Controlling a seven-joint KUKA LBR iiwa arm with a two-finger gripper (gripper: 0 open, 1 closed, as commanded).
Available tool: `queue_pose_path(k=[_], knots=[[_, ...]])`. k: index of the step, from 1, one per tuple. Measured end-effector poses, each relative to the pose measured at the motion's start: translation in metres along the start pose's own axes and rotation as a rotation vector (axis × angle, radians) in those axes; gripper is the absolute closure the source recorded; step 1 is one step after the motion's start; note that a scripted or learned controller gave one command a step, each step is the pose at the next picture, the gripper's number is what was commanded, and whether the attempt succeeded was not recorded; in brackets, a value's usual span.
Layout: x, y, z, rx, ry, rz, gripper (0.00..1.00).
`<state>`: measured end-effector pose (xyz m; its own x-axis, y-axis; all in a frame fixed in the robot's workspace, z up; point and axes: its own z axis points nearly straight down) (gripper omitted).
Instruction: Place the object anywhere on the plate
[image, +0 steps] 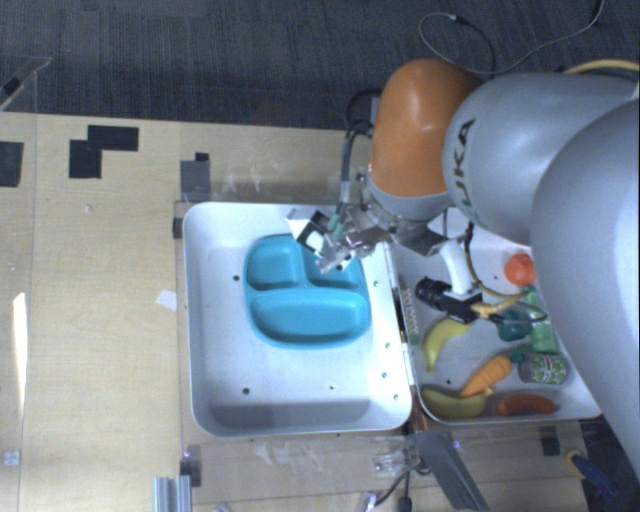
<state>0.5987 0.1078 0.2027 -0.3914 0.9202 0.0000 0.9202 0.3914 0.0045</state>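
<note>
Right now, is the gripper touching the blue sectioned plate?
Cannot tell. In the camera view the gripper overlaps the plate's upper right section; no contact or gap shows.

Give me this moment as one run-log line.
gripper: over blue plate upper right compartment, left bin | grasp: cannot tell | right bin: banana, carrot | placement: unconfirmed

The blue plate (300, 300) looks like smooth moulded plastic with a soft sheen. The white bin (215, 390) under it is glossy plastic. The tabletop (90, 330) reads as pale, matt wood. The arm's (560, 190) grey shell is smooth and satin.
</note>
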Motion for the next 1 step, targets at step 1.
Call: queue_pose_path(k=[1], knots=[[-0.0283,0.0211,-0.0262,-0.002,-0.002,-0.222,1.0]])
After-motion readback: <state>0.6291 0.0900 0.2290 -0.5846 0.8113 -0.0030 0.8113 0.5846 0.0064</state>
